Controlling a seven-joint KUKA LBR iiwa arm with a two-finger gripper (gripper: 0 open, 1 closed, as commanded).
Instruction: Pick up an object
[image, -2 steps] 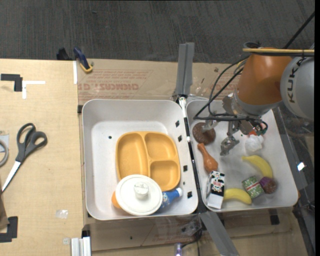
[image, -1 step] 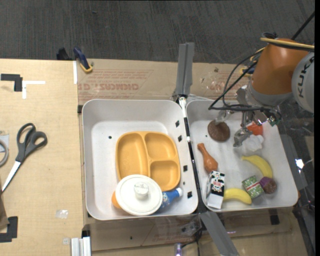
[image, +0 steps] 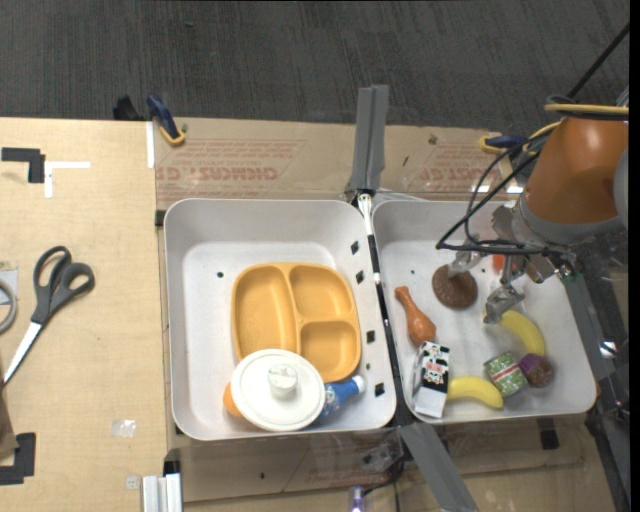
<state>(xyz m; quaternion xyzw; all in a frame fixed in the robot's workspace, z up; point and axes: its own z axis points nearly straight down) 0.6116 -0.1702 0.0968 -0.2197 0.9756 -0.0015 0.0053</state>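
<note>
My hand (image: 482, 285) hung over the upper middle of the right bin (image: 580, 400), its fingers spread apart and grasping nothing. One finger stood just above a brown round object (image: 455, 289), the other just above a yellow banana (image: 525, 332). Lower in that bin lay a second banana (image: 475, 391), a small milk carton (image: 432, 378) and a chicken drumstick (image: 415, 316). The left bin (image: 190, 330) held an orange divided plate (image: 297, 317).
</note>
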